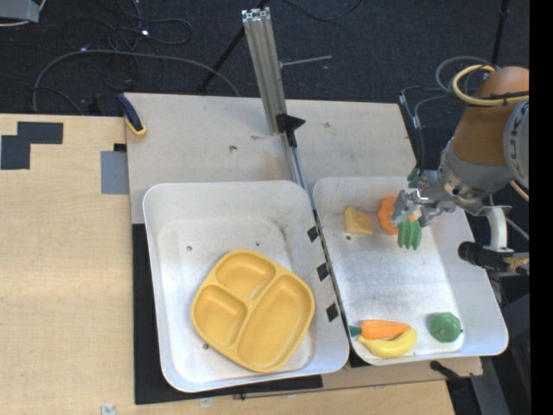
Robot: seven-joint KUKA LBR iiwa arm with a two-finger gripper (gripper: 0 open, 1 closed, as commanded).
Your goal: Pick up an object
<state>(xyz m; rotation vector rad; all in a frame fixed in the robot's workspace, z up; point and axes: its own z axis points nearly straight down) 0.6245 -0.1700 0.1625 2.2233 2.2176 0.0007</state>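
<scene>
The two-finger tool (413, 210) hung low over the upper part of the right shallow white bin (471, 340), directly above an orange toy carrot with green plastic leaves (399, 220). The carrot lay right at the tool's tips, its leaves pointing toward the near rim; whether the tool was gripping it could not be told. A pale yellow wedge-shaped toy (358, 221) sat just left of the carrot.

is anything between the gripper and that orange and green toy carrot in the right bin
Nothing visible stands between them. The gripper is right at the orange and green toy carrot in the right bin. The pale yellow piece lies beside it on the side away from the arm, not in the path.
</scene>
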